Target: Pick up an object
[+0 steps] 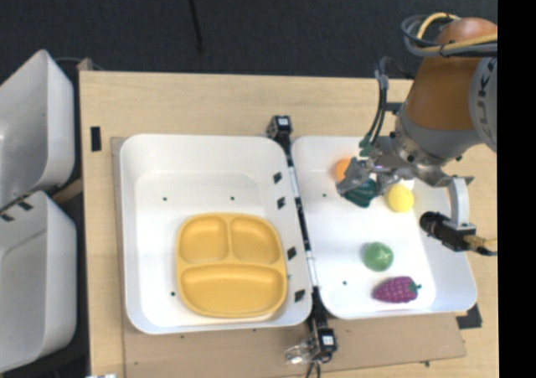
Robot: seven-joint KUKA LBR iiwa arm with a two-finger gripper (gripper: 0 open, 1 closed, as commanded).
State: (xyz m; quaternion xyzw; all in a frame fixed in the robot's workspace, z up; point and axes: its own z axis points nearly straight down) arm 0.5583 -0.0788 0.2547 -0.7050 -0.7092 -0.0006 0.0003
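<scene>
Fruit is counted in the right bin [444, 288]: one lemon [401, 198], one green apple [378, 256], one grape bunch [395, 289], one orange piece [342, 168]. One divided yellow plate [229, 266] is seen in the left bin [142, 200]. The state of the gripper [360, 185] cannot be told.

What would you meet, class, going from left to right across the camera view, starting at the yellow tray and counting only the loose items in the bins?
Yellow divided tray → orange fruit → green fruit → purple grapes. The dark green item under the claw and the yellow lemon overlap others in the order, so I leave them out.
</scene>
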